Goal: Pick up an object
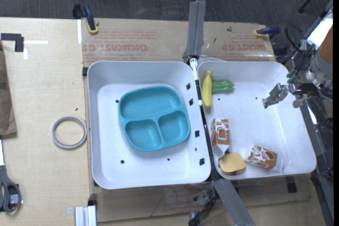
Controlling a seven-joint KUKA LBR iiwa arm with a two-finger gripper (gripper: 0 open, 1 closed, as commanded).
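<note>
Over the right bin (296, 114), near its right wall, the pincer (274, 96) is seen, apparently empty; jaw gap can't be told. Nearest obj: yellow-green toy corn (212, 87) by the divider, slim, elongated; approx. centring over it is advised, w/ fingers set across the narrow width, before descent; snack packets (221, 132) lie further down.

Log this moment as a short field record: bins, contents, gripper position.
left bin: blue divided tray
right bin: yellow banana, green toy, two printed packets, round yellow item
gripper: above the right bin's right side, apart from all the items
bench, left of the bins: grey ring, scissors
</note>
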